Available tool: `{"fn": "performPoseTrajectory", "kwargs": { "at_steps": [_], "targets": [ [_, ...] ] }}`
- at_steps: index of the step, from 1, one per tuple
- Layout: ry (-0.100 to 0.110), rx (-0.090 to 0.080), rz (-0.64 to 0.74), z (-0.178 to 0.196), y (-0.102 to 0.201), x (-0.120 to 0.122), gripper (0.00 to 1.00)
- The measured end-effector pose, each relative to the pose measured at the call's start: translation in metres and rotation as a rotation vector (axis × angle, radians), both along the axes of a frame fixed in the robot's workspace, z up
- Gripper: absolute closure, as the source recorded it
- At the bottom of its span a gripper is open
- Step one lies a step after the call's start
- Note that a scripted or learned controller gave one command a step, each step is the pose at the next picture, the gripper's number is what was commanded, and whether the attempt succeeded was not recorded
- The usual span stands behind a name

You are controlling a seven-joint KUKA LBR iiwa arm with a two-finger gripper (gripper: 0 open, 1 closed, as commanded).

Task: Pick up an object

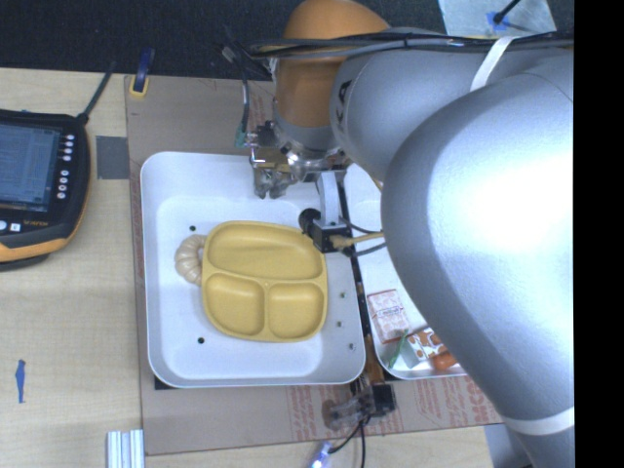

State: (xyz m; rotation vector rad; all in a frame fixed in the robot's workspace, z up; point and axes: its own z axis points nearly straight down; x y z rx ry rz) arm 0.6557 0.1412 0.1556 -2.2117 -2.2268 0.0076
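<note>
Camera view, looking down at a slant on a pale wooden bench (68, 359) with two shallow white plastic bins side by side. The left bin (166, 359) shows in full; the right bin (382, 359) is mostly hidden under the robot arm.

In the left bin lies a mustard-yellow plastic divided plate (263, 279) with three compartments: one long section at the far side and two smaller ones at the near side. It rests flat near the middle of the bin. Tucked against the plate's left edge is a small beige, lumpy, ridged object (188, 257), partly covered by the plate.

The large grey robot arm (478, 213) reaches in from the right, with an orange band (312, 76) above the wrist. Its metal gripper (276, 164) hangs over the far edge of the left bin, just beyond the plate and apart from it. Whether the fingers are spread or closed cannot be told, and nothing is seen between them.

In the visible near corner of the right bin lie a small white packet with red print (387, 312) and a colourful packet with orange and green print (424, 351).

On the bench at the far left sits a black and orange handheld control pendant with a screen (34, 183). A cardboard sheet (195, 115) lies under the bins.
</note>
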Motion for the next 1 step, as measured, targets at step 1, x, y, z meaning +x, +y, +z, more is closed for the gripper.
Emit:
{"fn": "performPoseTrajectory", "kwargs": {
  "at_steps": [1],
  "targets": [
    [-0.001,0.0,-0.003,0.0367,-0.0546,-0.0374,1.0]
  ]
}}
